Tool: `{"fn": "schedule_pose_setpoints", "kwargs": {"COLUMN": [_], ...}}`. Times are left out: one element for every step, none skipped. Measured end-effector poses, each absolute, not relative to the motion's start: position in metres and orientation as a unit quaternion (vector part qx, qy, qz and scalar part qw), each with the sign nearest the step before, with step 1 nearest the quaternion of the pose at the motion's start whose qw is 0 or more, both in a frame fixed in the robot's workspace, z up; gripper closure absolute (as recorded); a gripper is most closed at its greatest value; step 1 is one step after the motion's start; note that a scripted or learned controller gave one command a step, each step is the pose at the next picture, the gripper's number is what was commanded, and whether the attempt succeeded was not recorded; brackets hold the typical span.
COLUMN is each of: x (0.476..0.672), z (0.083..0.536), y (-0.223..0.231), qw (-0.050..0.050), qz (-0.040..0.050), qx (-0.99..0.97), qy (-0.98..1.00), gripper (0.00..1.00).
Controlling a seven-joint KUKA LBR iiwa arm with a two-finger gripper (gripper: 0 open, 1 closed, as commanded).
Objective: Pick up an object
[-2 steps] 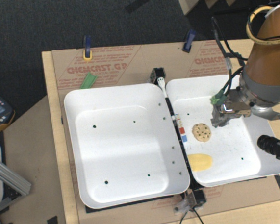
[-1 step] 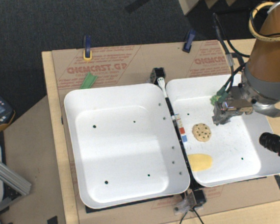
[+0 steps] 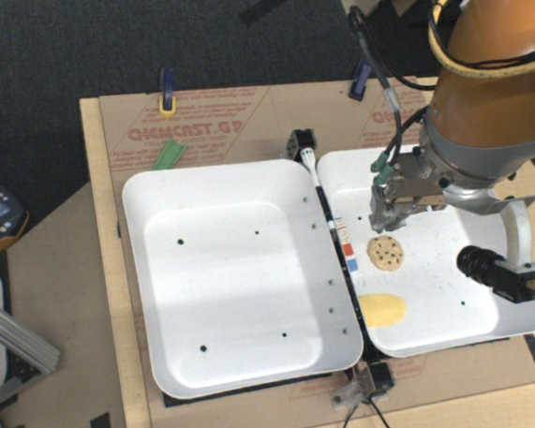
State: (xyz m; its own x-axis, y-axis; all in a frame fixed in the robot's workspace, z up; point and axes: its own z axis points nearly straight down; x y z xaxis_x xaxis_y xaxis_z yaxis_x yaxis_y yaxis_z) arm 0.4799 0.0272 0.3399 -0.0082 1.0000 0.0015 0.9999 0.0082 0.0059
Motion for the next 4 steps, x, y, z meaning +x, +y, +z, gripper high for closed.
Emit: {"fn": "schedule_pose_setpoints", "kwargs": {"x": [0.480, 0.477, 0.480, 0.480], "z": [0.350, 0.244, 0.298, 0.336], "y": [-0.019, 0.007, -0.039, 0.026], "qw": [0.002, -0.005, 0.003, 0.002], "qz": [0.0008, -0.0041, 0.0016, 0.0022], "qx": [0.709, 0.707, 0.709, 0.705], "qy": [0.705, 0.707, 0.705, 0.709], "gripper": [1.00, 1.00, 1.00, 1.00]}}
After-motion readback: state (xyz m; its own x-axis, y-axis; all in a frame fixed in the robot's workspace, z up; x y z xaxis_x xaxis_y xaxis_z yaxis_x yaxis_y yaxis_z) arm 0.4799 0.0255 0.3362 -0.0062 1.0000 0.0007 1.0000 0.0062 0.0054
